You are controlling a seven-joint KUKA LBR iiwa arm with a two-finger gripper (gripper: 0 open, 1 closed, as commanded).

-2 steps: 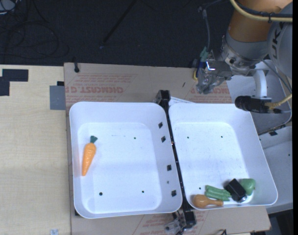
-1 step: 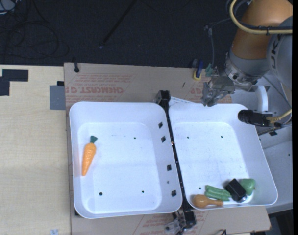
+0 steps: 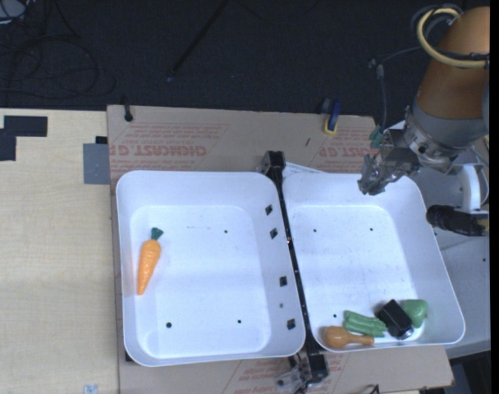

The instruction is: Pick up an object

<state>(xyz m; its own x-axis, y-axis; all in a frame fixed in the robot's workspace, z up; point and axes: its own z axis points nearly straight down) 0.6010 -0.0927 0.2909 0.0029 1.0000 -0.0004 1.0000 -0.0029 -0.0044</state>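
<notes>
Resting on a cardboard sheet (image 3: 233, 138) over the wooden bench (image 3: 44, 245), two bins (image 3: 122, 220); pincer (image 3: 373, 183) state unclear.

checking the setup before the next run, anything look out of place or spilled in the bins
Nothing stands out. The toy carrot lies alone in the left bin. The orange item, green pieces and black block crowd the right bin's near corner, all inside the rim. The hand hangs over its far edge.

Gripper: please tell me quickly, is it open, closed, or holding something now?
Gripper: cannot be told; it is above the right bin's far corner, nothing seen in it.
</notes>
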